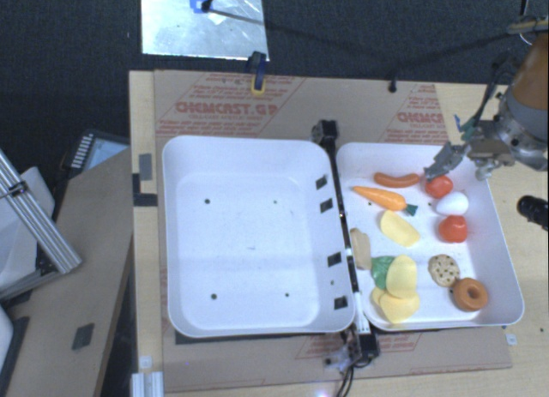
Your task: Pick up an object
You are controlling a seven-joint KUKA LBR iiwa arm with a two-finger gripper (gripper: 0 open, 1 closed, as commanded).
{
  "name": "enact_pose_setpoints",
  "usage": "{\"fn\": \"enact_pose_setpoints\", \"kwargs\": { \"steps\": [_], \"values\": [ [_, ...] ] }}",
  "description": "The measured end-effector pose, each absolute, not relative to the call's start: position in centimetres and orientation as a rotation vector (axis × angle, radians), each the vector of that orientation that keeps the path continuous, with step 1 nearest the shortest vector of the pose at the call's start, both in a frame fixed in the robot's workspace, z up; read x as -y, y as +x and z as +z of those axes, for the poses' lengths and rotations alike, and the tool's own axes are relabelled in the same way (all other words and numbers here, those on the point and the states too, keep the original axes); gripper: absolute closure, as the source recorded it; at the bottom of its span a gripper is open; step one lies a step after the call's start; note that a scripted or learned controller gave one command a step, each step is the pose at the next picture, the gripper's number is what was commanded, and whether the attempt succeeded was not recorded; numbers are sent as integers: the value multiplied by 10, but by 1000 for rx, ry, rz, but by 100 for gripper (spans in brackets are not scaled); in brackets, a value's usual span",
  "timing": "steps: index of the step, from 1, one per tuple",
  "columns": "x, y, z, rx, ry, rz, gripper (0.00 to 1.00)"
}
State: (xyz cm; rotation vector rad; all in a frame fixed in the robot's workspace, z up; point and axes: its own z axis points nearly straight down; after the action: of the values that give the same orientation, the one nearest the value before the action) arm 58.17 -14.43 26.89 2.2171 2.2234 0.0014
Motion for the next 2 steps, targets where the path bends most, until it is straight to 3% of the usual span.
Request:
{"fn": "enact_pose_setpoints", "kwargs": {
  "steps": [1, 2],
  "values": [
    [71, 550, 286, -2235, 2210, 5, 0],
    [76, 552, 296, -2227, 2212, 6, 100]
  ]
}}
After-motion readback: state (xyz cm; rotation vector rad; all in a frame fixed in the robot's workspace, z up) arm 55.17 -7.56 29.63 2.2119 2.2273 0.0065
